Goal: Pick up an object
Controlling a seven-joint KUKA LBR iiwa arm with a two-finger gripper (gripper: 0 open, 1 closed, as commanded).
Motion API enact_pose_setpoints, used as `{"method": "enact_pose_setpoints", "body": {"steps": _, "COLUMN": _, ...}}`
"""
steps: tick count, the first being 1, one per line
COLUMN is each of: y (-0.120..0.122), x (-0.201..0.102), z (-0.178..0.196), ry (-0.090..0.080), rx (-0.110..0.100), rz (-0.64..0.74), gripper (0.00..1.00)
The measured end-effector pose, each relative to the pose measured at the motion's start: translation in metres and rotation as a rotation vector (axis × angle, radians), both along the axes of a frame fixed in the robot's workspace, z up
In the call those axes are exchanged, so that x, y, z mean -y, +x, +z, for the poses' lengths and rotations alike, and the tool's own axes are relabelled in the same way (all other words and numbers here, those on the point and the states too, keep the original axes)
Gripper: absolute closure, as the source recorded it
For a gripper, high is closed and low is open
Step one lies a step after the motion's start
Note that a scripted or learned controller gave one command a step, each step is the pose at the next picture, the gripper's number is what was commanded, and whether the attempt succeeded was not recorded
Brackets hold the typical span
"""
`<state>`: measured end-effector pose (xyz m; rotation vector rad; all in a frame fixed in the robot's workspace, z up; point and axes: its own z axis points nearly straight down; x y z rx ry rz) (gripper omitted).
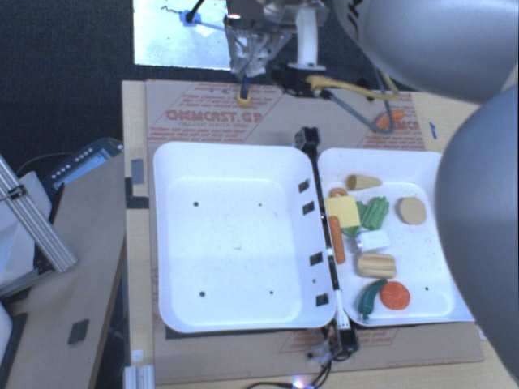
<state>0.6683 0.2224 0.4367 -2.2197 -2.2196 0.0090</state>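
I'm hovering the gripper (246, 70) way up beyond the bins; can't tell its state. The toy food pile (369, 245) is sitting in the right bin (430, 168), packed tight, so I'm risking nudging neighbours or closing on nothing.

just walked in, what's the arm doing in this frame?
The KUKA arm comes in from the right with its gripper up at the far edge of the bench, over the cardboard beyond both bins, with no object between its fingers. The toy food sits in the right bin: a yellow block, green pieces, a tan disc, a red round piece and others. No pick is under way yet.
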Motion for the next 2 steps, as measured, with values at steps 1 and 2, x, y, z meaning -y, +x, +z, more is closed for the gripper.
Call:
{"method": "enact_pose_setpoints", "body": {"steps": 1, "y": -0.042, "x": -0.013, "z": 0.105, "ry": 0.007, "rx": 0.016, "rz": 0.006, "gripper": 1.00}}
{"method": "enact_pose_setpoints", "body": {"steps": 2, "y": -0.044, "x": -0.011, "z": -0.045, "ry": -0.001, "rx": -0.004, "rz": 0.001, "gripper": 1.00}}
